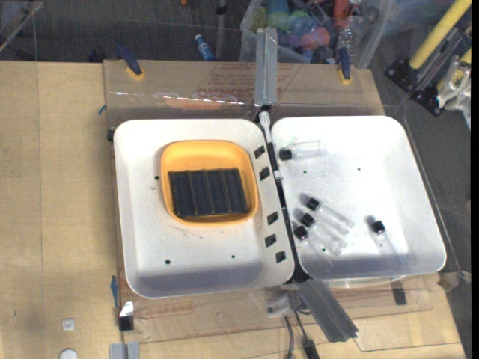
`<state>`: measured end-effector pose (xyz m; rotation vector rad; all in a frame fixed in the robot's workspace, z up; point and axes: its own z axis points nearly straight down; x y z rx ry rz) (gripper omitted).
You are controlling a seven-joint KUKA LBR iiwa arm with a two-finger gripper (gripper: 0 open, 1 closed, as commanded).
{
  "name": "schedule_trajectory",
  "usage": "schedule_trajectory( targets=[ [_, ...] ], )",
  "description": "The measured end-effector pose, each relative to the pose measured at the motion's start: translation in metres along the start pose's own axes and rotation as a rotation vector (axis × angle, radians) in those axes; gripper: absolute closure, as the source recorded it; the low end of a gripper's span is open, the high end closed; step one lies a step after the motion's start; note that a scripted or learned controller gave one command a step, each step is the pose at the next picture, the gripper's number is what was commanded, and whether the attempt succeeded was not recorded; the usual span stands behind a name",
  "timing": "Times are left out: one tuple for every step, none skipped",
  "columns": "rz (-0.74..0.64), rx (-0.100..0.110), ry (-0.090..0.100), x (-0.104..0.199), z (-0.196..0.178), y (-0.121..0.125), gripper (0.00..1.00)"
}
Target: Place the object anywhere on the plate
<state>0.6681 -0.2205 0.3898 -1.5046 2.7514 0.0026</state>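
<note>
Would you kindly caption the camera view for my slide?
Orange plate holding a dark ridged block in left bin; clear black-capped vials in right bin.

BODY | upper right edge: slanted yellow tube (447, 22) | below it: black-and-white fitting (453, 87) | whether either is part of the arm: cannot tell

A pale grey and white part (462, 81) poked in at the far right edge, up near the top. It was cut off by the edge. Too little of it showed to tell if it was a piece of the robot's arm or which way it pointed.
</note>
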Motion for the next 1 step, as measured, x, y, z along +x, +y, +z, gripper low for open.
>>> schedule_trajectory(
  targets=[
    [-0.213,0.005,-0.001,-0.0005,-0.0085,-0.0001,1.0]
  ],
)
